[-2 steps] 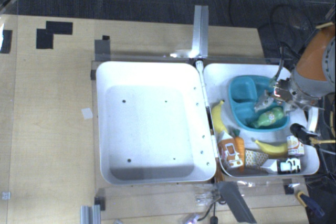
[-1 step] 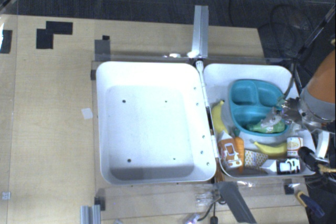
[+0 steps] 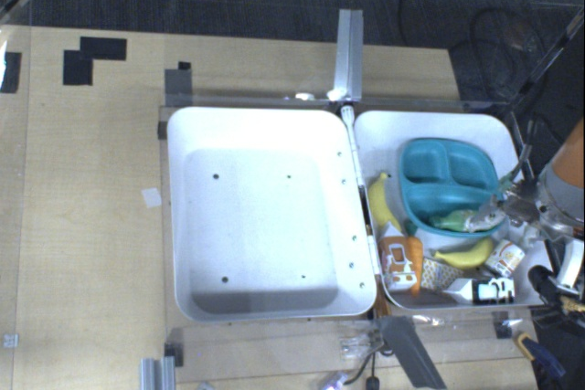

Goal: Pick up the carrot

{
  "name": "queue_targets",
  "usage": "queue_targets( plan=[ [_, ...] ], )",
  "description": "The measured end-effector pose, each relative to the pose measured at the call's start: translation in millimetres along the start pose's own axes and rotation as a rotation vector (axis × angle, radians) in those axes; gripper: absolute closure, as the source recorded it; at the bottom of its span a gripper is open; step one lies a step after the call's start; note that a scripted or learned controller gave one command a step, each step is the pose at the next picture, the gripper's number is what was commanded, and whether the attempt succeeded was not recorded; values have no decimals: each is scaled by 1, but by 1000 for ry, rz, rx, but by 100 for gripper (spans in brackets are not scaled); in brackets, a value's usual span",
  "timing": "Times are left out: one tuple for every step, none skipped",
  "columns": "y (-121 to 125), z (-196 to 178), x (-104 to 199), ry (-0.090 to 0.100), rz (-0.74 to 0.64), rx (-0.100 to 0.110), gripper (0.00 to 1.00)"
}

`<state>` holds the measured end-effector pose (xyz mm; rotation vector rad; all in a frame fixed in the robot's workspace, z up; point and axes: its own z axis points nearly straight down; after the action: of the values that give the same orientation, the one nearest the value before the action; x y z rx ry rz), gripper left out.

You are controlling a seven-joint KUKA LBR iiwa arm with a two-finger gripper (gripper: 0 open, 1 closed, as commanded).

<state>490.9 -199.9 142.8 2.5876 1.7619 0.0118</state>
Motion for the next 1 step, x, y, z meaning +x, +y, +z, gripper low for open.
queue_targets(
  plan=[
    [-2,7,1,0,-38,5,0]
  ],
)
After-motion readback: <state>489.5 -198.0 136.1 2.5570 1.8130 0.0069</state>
